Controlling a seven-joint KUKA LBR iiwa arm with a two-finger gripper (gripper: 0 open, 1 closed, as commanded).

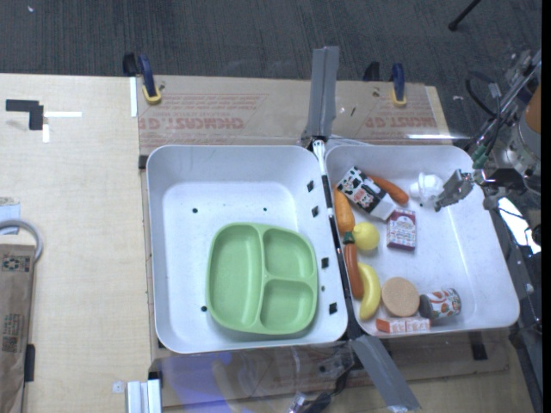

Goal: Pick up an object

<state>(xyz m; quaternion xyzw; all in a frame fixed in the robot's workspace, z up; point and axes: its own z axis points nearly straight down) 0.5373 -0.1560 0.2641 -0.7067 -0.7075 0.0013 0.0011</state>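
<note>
At right of frame, the end effector (449, 192), grip state unclear, hovers beside a white lump (426, 184), seemingly light and soft; pinch its middle.

Dark grey carpeted floor (215, 15) beyond, pale wooden bench (69, 196), brown cardboard sheet (258, 114) held by blue clamps (146, 77)

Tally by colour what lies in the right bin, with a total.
Orange: 3, carrots
Yellow: 2, lemon, banana
Red: 3, box, can, carton
Black-and-white: 1, carton
Tan: 1, disc
White: 1, lump
Total: 11
</note>
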